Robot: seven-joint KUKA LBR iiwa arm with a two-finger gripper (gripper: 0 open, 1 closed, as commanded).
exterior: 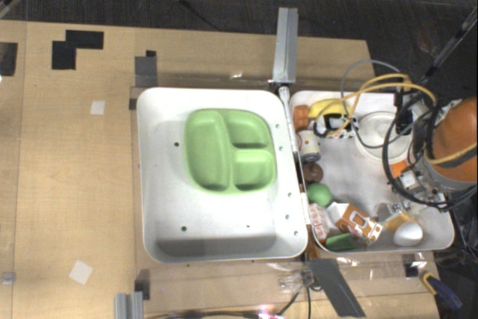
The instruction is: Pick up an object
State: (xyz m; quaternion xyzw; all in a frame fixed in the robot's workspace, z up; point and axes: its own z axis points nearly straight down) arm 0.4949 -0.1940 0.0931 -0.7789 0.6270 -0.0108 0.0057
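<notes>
No words or numbers can be read anywhere, because the print on the small orange and white box (357,225) and on the red and white packet (319,220) at the near edge of the right bin (441,241) is too small and blurry.

Reaches in from the right, arm (448,149) low at the right edge, orange band up, cables looped around.
</notes>
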